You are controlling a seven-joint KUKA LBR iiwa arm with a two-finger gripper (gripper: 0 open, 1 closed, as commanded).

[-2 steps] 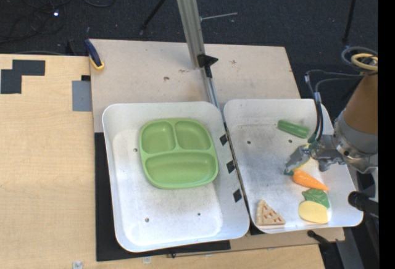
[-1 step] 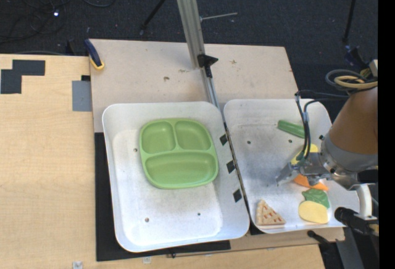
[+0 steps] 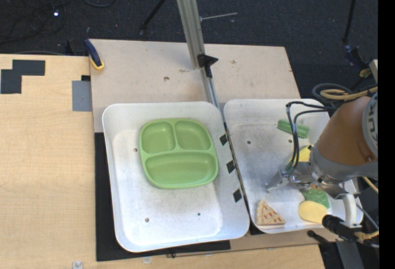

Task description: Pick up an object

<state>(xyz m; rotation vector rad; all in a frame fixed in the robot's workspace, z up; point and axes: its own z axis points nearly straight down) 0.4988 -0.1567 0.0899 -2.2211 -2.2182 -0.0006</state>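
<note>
Down low in the right shallow white bin [image 3: 259, 138]: the grey arm's two-finger gripper [image 3: 281, 180], over bare floor, with no telling how wide it stands. Nothing seen in its grasp. Just below, a tan waffle-patterned wedge [image 3: 269, 215]. Beside that, a yellow rounded piece [image 3: 312, 211]. Over in the left bin [image 3: 123, 200], a green three-compartment plastic plate [image 3: 179, 153].

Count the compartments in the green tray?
3. The green tray in the left bin has two small compartments along its far side and one large compartment nearest the camera.
</note>
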